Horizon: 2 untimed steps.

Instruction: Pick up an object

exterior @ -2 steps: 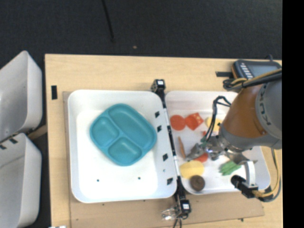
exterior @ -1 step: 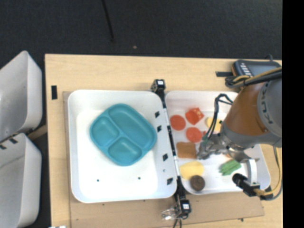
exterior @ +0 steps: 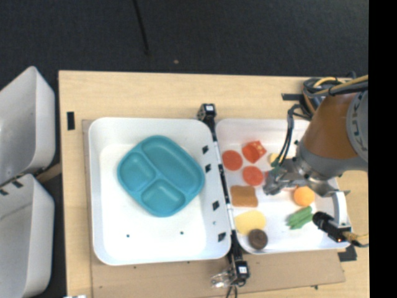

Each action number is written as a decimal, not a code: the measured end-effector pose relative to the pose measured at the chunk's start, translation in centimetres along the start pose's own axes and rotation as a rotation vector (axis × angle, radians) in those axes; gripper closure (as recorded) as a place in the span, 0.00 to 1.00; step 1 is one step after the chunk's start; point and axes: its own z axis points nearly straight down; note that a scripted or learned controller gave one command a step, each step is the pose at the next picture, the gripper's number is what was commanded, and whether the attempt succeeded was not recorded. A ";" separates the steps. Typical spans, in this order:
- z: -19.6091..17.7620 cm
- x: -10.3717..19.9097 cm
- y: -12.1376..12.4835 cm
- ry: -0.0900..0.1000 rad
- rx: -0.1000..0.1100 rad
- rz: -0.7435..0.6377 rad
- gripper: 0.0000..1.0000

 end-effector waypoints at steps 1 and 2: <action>-5.8 0.7 0.8 0.000 -0.002 -0.001 1.00; -7.8 0.6 0.9 0.001 0.003 -0.001 1.00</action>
